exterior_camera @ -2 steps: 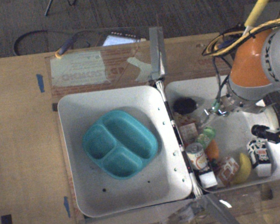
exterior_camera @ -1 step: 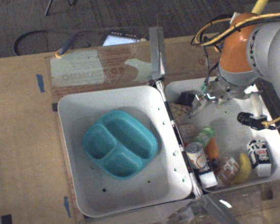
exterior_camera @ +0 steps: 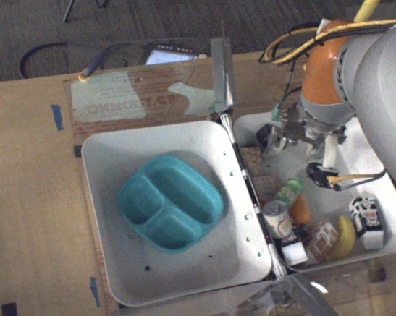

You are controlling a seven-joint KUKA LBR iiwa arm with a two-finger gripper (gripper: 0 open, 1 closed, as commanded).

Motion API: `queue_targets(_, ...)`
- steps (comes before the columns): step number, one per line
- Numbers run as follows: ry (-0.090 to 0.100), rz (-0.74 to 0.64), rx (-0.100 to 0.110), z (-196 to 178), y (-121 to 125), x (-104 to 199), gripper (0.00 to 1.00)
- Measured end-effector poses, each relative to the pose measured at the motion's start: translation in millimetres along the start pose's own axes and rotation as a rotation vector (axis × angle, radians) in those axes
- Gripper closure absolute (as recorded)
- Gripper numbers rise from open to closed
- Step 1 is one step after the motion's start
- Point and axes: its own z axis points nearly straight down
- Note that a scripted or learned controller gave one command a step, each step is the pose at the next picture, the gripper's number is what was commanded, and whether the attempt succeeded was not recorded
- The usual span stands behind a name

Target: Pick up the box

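Note:
A small black-and-white box (exterior_camera: 367, 219) stands upright at the near right corner of the right bin (exterior_camera: 382, 164). A smaller white box (exterior_camera: 294, 253) lies at that bin's near left corner. A flat brownish patterned package (exterior_camera: 256, 171) rests against the bin's left wall. My gripper (exterior_camera: 274, 139) hangs over the far left part of the right bin, just beyond the brownish package and well away from the black-and-white box. The wrist and its cables hide what lies under it.
In the right bin a can (exterior_camera: 277, 219), a green bottle (exterior_camera: 289, 192), an orange (exterior_camera: 301, 210), a banana (exterior_camera: 344, 237) and a wrapped snack (exterior_camera: 322, 240) crowd the near half. The left bin (exterior_camera: 117, 260) holds a teal divided plate (exterior_camera: 170, 203). The arm covers the right side.

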Motion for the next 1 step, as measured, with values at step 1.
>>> queue_targets(1,-0.003,0.152,0.056,-9.6,16.5,-7.7,0.0)
